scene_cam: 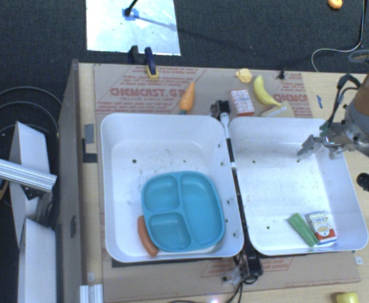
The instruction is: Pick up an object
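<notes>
Here, the left bin [118,169] contains a blue divided tray [182,210] and an orange sausage [146,235]. The right bin [279,175] contains a green stick [302,228] touching a small carton [321,226]. The gripper [311,146] hovers above this bin, fingers spread, holding nothing.

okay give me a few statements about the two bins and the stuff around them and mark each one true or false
1. The blue divided plate lies in the left bin. True.
2. The green stick lies in the left bin. False: it lies in the right bin, near its front edge, next to the small carton.
3. The banana lies inside the right bin. False: it lies on the cardboard behind the bins.
4. An orange sausage-shaped piece lies beside the plate's left front corner. True.
5. The hand is over the right bin, toward its back right. True.
</notes>
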`<state>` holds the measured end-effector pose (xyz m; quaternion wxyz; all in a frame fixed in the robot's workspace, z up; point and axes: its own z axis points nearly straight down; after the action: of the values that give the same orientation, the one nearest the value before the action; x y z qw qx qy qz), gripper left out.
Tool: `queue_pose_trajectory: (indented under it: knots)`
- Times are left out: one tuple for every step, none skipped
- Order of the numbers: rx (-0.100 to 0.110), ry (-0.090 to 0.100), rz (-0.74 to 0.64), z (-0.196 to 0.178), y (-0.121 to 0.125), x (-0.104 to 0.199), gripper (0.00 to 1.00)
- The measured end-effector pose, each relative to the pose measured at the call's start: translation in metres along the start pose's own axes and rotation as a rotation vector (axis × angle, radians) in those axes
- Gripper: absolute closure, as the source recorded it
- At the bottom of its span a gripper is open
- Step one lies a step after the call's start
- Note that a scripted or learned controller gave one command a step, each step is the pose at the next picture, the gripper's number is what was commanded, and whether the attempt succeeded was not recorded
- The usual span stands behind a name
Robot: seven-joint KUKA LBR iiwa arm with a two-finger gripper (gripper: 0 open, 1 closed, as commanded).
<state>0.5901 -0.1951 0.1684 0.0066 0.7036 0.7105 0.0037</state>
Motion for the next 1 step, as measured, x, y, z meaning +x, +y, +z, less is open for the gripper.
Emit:
queue_pose_trajectory:
  knots:
    - [0.02,0.007,0.008,0.0487,-0.0537,0.0315,0.0]
